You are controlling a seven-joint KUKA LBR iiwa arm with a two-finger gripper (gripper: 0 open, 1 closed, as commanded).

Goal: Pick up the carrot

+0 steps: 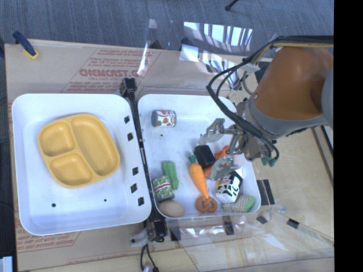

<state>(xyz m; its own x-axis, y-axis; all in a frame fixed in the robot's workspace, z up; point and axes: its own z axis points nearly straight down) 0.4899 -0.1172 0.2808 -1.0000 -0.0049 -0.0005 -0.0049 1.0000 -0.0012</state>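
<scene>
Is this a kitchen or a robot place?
Probably a robot lab, not a kitchen. A big robot arm with a gripper reaches over a white bin of toy food, like a carrot, on a cardboard-covered bench.

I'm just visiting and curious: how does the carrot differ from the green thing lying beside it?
The carrot is orange and tapered; the green vegetable, maybe a cucumber, is green and blunt-ended. The carrot looks longer. The carrot lies right by the gripper; the green vegetable lies further left, next to a small can. Both lie flat in the right bin.
</scene>
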